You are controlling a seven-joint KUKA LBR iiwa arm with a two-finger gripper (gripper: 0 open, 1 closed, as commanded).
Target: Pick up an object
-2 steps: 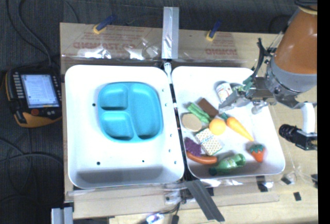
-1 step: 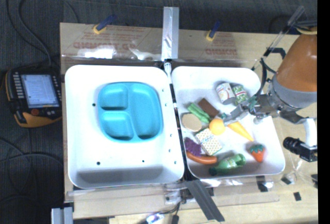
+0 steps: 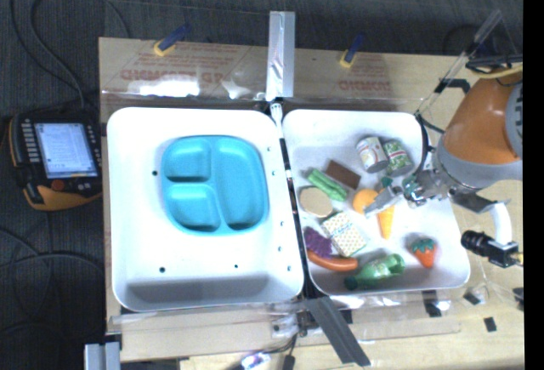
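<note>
Along the lower edge of the right bin [image 3: 293, 190] lie a green bottle [image 3: 376, 270] and, just left of it, a red-orange sausage [image 3: 330, 260]; a strawberry [image 3: 424, 250] sits toward the bin's lower right corner; a little higher up the frame, a purple bunch of grapes [image 3: 316, 238] touches a checkered packet [image 3: 345, 233], with a round tan cookie [image 3: 316, 202] above them; right of centre in this bin, a carrot [image 3: 387, 218] points downward, its upper end just beside an orange ball [image 3: 365, 199]; the gripper [image 3: 393, 192] reaches in from the right at mid-height, low over these two, and whether its fingers are parted or closed cannot be told, nor whether anything sits between them; a green cucumber [image 3: 326, 184] and a brown block [image 3: 341, 173] lie left of it; farther up, two cans [image 3: 383, 154] rest side by side near the bin's top; in the left bin [image 3: 136, 275], a blue divided tray [image 3: 212, 182] sits at centre; at the far left of the frame, off the bench, stands a control pendant [image 3: 55, 156]
</note>
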